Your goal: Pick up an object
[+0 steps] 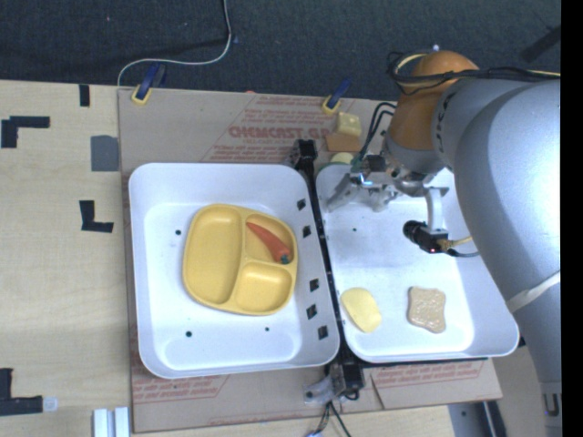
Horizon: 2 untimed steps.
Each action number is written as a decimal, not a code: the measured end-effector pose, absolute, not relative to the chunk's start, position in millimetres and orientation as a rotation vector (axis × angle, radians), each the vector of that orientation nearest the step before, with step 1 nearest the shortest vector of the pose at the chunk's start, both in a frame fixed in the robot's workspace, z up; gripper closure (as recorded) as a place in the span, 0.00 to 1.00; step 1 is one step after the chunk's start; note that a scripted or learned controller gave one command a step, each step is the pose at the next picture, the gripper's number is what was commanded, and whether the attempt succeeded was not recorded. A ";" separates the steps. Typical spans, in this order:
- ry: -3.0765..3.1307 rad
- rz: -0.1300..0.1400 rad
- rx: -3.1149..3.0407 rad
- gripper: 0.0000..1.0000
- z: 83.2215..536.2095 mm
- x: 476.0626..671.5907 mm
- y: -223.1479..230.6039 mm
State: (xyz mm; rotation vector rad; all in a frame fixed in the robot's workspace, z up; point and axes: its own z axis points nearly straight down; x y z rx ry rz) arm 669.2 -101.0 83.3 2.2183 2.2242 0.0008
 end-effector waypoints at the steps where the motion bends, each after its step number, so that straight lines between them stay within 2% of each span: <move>1: 2.221 -0.003 2.223 0.00 84.7 631.7 -96.4; 2: 2.227 -0.005 2.218 0.00 84.2 668.8 -98.6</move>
